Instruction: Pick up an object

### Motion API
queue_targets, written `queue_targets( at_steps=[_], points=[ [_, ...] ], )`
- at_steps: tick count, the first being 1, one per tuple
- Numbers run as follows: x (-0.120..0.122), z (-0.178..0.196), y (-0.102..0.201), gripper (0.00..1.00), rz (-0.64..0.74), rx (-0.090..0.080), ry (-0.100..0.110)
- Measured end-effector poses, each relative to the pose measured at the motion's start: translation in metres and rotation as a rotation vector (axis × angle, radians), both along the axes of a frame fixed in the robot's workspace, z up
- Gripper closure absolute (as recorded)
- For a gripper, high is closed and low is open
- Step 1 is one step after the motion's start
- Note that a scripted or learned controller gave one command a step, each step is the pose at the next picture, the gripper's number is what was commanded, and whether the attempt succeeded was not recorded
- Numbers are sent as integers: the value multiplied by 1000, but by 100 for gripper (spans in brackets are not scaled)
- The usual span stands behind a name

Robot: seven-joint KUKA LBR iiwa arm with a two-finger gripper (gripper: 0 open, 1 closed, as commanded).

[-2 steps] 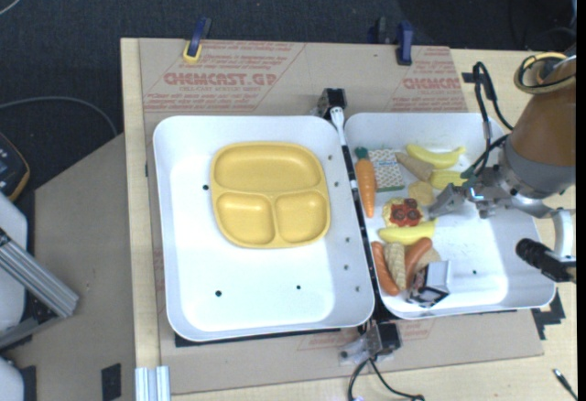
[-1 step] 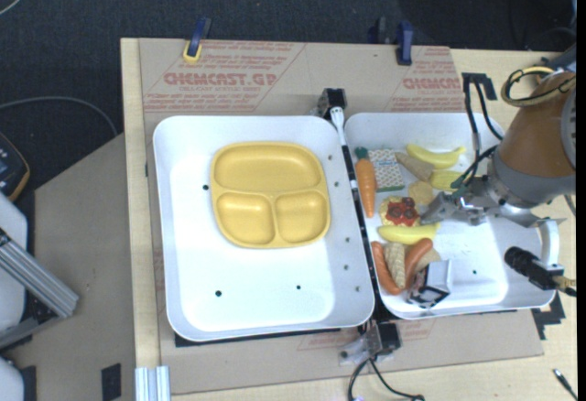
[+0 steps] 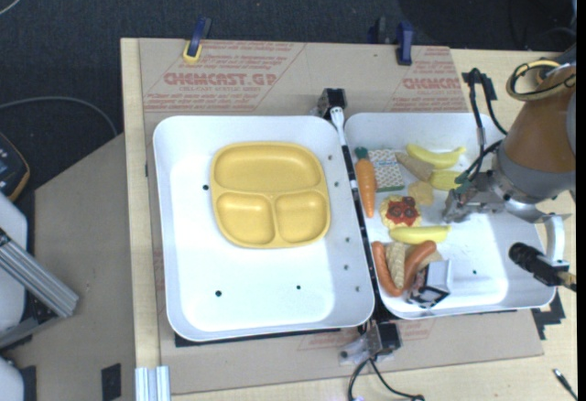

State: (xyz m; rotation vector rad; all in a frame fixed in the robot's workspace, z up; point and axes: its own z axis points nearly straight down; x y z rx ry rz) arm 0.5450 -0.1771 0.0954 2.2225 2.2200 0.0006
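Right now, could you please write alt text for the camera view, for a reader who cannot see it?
A grey and orange robot arm lowers its gripper into the right white bin, among toy food including a carrot and bananas. The left white bin holds a yellow divided plate.

Bench (image 3: 275, 70) bears left bin (image 3: 183, 234), right bin (image 3: 485, 285).

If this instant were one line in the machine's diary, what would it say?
stage: reaching | two-finger gripper: low in right white bin, beside yellow toy banana | grasp: none seen | yellow divided plate: left white bin
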Motion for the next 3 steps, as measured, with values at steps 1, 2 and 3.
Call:
queue_targets(
  at_steps=[1,2,3],
  points=[
    [-4,45,-5,100,0,-3,-5],
    [7,97,-1,100,3,-3,-7],
    [8,132,-2,100,2,-3,-6]
  ],
)
